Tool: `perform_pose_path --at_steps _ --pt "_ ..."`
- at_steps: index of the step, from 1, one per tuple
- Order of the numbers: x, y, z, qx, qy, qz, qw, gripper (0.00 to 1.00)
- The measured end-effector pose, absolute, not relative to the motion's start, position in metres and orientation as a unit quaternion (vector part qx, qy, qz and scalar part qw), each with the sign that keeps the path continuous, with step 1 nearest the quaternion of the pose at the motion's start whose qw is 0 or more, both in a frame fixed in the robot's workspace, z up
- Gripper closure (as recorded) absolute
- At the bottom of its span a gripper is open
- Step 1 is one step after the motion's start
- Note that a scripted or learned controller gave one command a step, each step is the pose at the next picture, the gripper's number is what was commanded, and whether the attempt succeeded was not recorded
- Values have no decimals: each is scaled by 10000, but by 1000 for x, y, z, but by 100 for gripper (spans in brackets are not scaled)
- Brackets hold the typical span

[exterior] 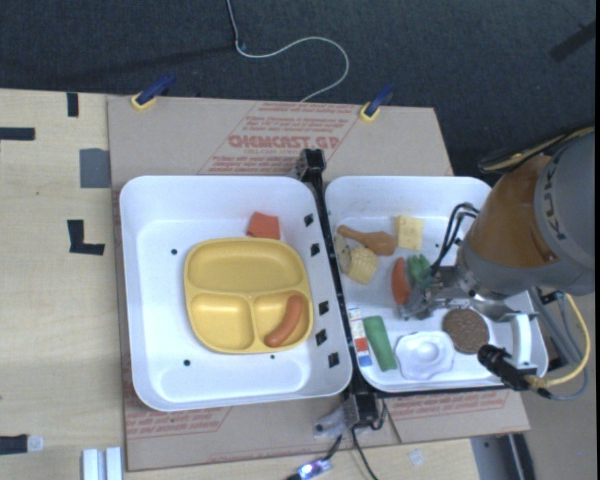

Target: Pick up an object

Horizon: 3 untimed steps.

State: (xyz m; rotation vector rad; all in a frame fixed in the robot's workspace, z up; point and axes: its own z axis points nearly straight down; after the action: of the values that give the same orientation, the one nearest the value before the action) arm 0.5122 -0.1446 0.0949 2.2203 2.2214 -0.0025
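Down in the right bin [380, 190], the gripper [417, 303] hangs beside a carrot [400, 281] and a green piece [418, 267] — whether it grips anything, I cannot tell. Leftward, a sausage [288, 320] lies in the yellow tray [242, 268].

Watched via single fixed camera above bench [40, 268], angled down, both white bins [145, 368] framed, moderate range.

Red carrot [400, 280], lying in right bin [380, 190]

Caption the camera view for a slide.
KUKA arm's gripper lowered among toy foods in right bin; yellow tray with sausage in left bin.
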Motion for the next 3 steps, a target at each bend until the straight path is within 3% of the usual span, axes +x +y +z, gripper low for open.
perform_pose_path --at_steps 2,3 --pt "513 -164 200 7071 7071 4 16 100" --pt "514 -164 225 7066 7076 1 3 100"
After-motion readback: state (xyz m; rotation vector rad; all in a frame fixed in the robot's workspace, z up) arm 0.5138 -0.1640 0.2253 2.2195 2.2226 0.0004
